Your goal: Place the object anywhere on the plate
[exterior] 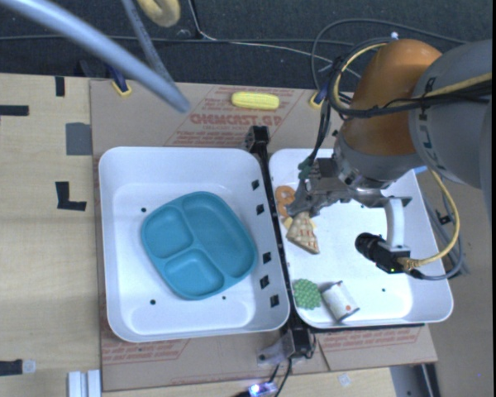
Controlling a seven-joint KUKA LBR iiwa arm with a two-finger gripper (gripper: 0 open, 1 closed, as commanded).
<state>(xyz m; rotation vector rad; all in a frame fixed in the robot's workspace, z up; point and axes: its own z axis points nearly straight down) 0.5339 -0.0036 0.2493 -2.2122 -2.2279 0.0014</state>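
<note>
— Blue plate (200,244), three compartments, sits in the left bin (116,188) with nothing on it. So the placing is not yet done.

— Right. And the gripper (306,203) is low over the right bin (430,300), near its left wall, just above the tan pizza-slice toy (303,234). That looks like the object it is after.

— Is the slice held?

— I cannot tell. The dark fingers merge with the wrist hardware and cables from this angle, so whether the jaws are open or closed is unclear. The slice appears to lie on the bin floor, its upper end touching or just under the fingertips.

— What could spoil it?

— A small orange piece (285,197) lies just beside the slice, against the wall. Jaws closing there might catch both, or nudge the slice away. The slice is flat, so the fingers could slide off its edge.

— And the carry?

— The divider between the bins (269,213) stands close. A low lift might clip the slice on it and drop it short of the plate.

— Other clutter?

— A green piece (306,292) and a white cylinder (341,300) lie near the front, well apart from the gripper.
</note>
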